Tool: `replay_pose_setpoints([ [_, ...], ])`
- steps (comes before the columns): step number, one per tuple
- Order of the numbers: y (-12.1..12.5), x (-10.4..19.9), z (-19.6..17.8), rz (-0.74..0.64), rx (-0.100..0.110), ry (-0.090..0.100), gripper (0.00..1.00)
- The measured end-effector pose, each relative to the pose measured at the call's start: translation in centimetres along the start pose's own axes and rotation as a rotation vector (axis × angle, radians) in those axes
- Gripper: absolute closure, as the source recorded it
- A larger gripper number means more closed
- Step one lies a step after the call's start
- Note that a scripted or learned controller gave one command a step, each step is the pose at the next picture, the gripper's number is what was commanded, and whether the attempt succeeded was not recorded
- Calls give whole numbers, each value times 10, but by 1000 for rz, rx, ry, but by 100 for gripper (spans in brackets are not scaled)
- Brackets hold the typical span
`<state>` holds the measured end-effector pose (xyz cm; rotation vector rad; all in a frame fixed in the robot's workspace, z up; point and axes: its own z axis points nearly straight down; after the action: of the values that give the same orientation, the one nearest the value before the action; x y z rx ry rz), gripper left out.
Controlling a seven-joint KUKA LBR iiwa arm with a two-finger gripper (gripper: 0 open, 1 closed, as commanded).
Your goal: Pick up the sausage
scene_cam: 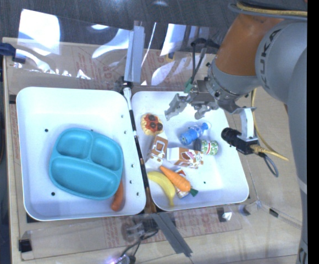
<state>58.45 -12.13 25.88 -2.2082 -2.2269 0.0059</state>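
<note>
Stage: you have nothing picked up yet | gripper (188,107): fingers spread, holding nothing, above right bin (234,186) | sausage (117,198): in left bin (33,125), beside blue plate (86,162) | left: reach, grasp, lift

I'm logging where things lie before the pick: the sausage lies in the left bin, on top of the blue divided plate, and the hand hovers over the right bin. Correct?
Not quite. The camera view shows the sausage in the left bin, but on the bin floor beside the blue divided plate, at its lower right edge, not on it. The hand does hover over the right bin.
</note>
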Motion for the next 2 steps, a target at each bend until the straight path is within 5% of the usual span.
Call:
replay_pose_setpoints([
  [1, -66, -7, 86, 1, 0, 0, 0],
  [2, -73, -12, 148, -47, -24, -6, 0],
])
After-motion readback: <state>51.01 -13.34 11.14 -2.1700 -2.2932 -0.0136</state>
